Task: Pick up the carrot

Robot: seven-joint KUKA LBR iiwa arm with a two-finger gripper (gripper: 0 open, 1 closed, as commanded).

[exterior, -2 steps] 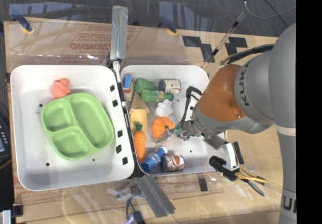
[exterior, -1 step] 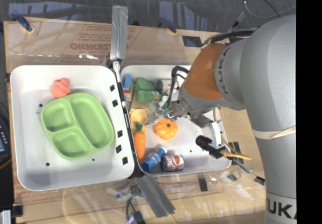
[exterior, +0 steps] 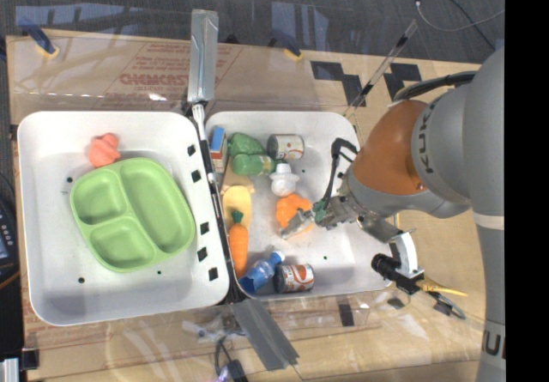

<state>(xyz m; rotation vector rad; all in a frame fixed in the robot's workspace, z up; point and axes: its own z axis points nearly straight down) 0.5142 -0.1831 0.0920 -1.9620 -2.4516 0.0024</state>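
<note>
Carrot (exterior: 238,245) lies by right bin's (exterior: 343,127) left wall; hand (exterior: 302,221), state unreadable, sits right of it, should descend centred over it.

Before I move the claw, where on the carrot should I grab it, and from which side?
Grip the carrot across its orange middle, coming from above. It lies flat, lengthwise along the right bin's left wall, green top toward the banana, tip near the blue bottle. Probably close along the wall; its sides look cramped.

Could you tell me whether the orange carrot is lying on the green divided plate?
No, the orange carrot lies in the right white bin, while the green divided plate sits in the left one.
</note>
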